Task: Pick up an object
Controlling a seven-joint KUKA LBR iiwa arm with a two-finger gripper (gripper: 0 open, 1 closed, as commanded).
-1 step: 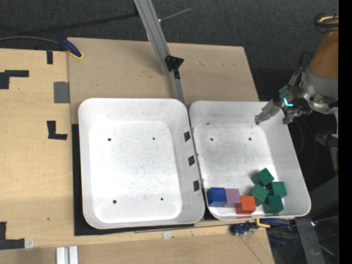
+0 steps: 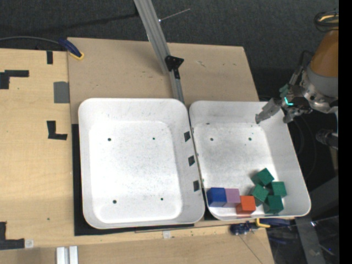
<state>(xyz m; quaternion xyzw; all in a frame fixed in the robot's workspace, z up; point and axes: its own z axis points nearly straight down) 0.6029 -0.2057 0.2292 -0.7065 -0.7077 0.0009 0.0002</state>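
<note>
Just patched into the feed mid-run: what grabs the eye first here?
A tight cluster of small blocks in the near corner of the right bin: green blocks, an orange block, a purple block and a blue block. The end effector hangs over that bin's far right edge, well away from them. The left bin lies alongside.

Two bins sit side by side on the table (image 2: 220,70). The blocks (image 2: 258,192) cluster in the near right corner of the right bin (image 2: 231,147); the left bin (image 2: 132,158) lies just beside it.
</note>
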